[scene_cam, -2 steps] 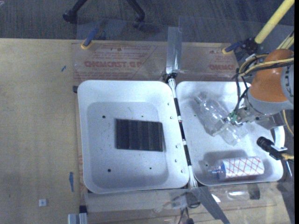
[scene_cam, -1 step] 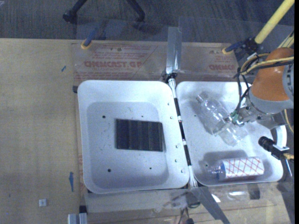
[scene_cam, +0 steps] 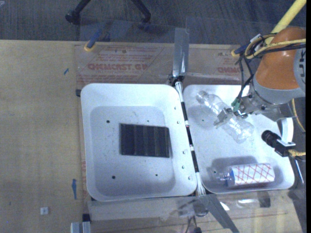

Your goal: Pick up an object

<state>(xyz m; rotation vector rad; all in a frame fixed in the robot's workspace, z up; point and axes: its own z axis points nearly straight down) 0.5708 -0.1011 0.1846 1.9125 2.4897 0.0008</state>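
My gripper [scene_cam: 224,116] hangs over the right bin [scene_cam: 286,178], low above a clear plastic bottle [scene_cam: 221,111] that lies on its side across the far half of that bin, slanting from far left to near right. My fingertips are right at the bottle's middle, but from this angle I cannot tell whether they stand apart or are pressed together, nor whether the bottle is between them. Nearer in the same bin, against the near wall, lies a tube with a red crisscross pattern [scene_cam: 250,174], its dark cap pointing left, well apart from me. In the left bin [scene_cam: 97,101] a dark ribbed rectangular pad [scene_cam: 145,140] lies flat in the middle of the floor.
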